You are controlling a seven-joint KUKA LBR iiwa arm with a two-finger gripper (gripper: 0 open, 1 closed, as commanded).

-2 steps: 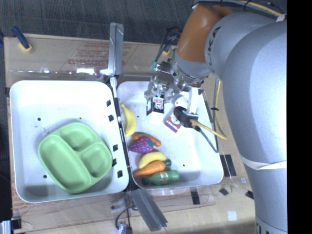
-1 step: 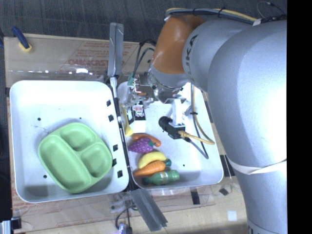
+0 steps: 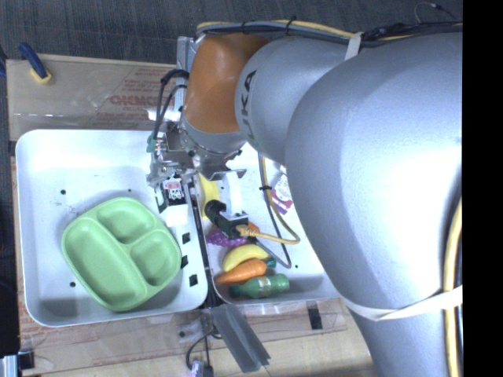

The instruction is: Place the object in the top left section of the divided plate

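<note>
Green divided plate [image 3: 119, 251] lying in left bin [image 3: 39, 210], below-left of gripper [image 3: 174, 181]; claw's state impossible to tell.

Two white bins [image 3: 31, 210], blue clamp [image 3: 33, 61], carrot [image 3: 244, 271], banana [image 3: 245, 254], green veg [image 3: 263, 287] in rt bin.

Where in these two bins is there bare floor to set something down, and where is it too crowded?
Left bin: bare white floor runs between the green divided plate and the bin's far and left walls; the plate's three sections are bare too. Right bin: crowded, with a banana, carrot, green bottle and other toys piled at the near end, under the arm.
</note>
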